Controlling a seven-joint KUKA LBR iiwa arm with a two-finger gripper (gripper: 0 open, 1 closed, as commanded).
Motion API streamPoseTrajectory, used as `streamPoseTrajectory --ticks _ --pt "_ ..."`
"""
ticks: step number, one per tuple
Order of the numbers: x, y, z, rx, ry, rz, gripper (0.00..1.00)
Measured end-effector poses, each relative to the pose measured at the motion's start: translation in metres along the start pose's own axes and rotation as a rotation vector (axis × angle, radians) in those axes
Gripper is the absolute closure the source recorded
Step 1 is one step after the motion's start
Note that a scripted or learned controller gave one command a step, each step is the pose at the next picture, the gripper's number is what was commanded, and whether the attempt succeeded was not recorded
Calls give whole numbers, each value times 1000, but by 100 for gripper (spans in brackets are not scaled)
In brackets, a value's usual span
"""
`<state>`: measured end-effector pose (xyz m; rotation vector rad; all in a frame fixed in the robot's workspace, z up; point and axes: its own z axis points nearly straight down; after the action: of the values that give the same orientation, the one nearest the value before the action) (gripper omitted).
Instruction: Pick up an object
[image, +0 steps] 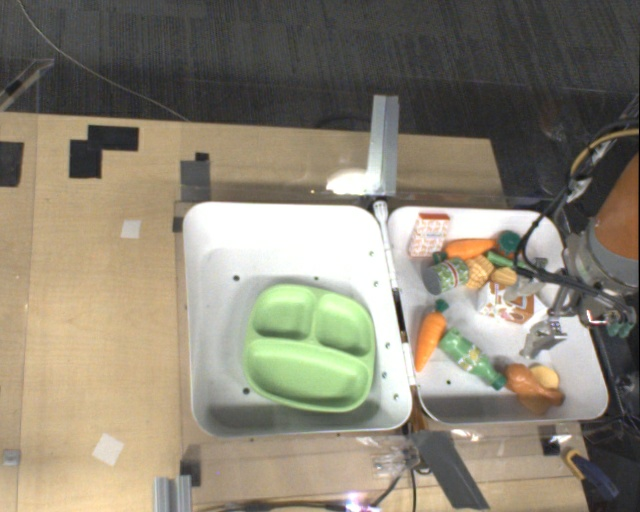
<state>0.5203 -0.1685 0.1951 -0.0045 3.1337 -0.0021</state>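
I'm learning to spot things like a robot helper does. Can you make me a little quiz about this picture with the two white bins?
1. True or false: the green divided plate lies in the left bin.
2. Which lies beside the green bottle in the right bin? A) a carrot B) a spoon C) a cup
3. Fill in: the gripper hangs over the ____ bin.

Key: 1 true. 2 A. 3 right.
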Motion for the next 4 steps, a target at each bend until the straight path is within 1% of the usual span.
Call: streamPoseTrajectory --ticks 1,2,3,4 --pt "15 18 103 1 -6 74 0" --pt "10 20 91 3 -19 68 100" --pt "10 20 91 3 -19 67 0" --pt "25 60 104 2 -14 70 0"
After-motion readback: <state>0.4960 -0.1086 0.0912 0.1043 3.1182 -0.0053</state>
